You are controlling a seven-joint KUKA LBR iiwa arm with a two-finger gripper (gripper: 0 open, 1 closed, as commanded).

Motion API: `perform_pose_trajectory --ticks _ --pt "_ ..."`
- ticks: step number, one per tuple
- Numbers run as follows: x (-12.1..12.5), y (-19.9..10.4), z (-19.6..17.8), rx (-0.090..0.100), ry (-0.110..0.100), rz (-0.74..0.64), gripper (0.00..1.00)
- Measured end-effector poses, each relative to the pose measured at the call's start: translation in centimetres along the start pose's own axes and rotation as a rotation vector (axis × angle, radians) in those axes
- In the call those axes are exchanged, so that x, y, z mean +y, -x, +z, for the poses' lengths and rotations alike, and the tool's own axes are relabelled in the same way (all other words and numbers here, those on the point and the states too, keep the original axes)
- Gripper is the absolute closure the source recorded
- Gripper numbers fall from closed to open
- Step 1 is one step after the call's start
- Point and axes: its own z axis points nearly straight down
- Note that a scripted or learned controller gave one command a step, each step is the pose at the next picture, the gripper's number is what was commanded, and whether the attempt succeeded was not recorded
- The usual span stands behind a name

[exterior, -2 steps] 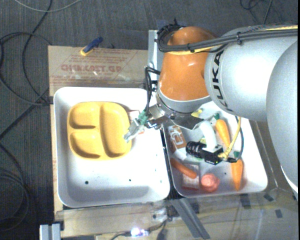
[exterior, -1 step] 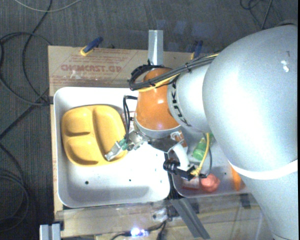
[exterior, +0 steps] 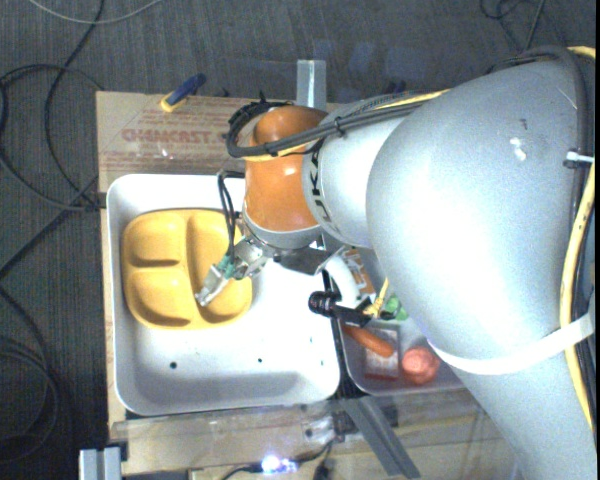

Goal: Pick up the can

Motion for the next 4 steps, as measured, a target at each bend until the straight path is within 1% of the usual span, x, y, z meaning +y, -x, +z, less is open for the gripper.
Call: perform_pose_trajectory --ticks 1,2,3,4 --pt "-8.7 6.3 -5.4 -0.001 0.000 0.154 0.00" --pt "-4.1 9.3 -8.3 0.010 0.006 0.207 0.00" --pt "-10.9 5.1 -8.2 0.011 0.007 0.059 0.00" --pt "-8.4 13.2 -8.2 0.010 0.004 0.365 0.00"
